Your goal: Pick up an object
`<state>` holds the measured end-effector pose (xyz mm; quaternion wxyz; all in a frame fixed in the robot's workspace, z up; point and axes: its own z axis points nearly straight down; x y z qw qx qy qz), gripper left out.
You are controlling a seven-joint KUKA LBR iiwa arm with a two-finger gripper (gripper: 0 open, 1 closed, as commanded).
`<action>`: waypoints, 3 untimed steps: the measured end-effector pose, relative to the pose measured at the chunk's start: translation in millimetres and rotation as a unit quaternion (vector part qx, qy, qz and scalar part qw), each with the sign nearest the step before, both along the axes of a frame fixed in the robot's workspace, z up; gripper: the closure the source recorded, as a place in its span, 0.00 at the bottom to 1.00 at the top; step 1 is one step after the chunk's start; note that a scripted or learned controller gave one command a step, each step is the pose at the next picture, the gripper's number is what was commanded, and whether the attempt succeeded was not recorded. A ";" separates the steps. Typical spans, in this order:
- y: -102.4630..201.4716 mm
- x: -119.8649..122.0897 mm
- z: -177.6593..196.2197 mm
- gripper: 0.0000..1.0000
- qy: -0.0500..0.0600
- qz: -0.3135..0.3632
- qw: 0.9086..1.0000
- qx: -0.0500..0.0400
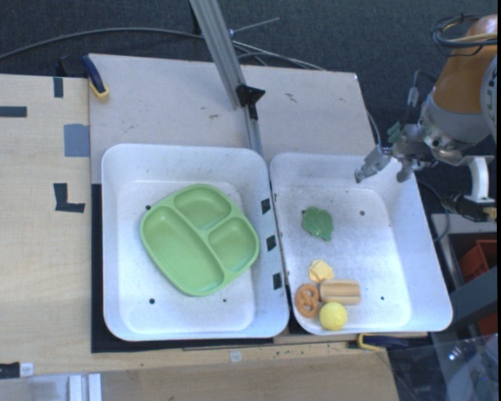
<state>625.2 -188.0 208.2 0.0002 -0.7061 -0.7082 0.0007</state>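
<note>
My gripper hangs over the far right rim of the right bin, its two fingers spread apart with nothing between them. Well below and left of it, a green leafy piece lies in the middle of that bin. At the bin's near left corner sit a small yellow block, a tan bread-like roll, an orange pretzel-like piece and a yellow ball. None of them touches the gripper.
The left bin holds a green divided plate. A grey metal pole slants down to the seam between the bins. Cables lie on the dark floor behind the bench.
</note>
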 end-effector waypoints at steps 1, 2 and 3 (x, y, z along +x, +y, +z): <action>0.0 0.0 0.0 0.00 0.000 0.000 1.000 0.000; -2.7 -2.1 -44.3 0.00 0.002 0.000 1.000 0.000; -2.2 -4.4 -109.4 0.00 0.004 0.000 1.000 0.001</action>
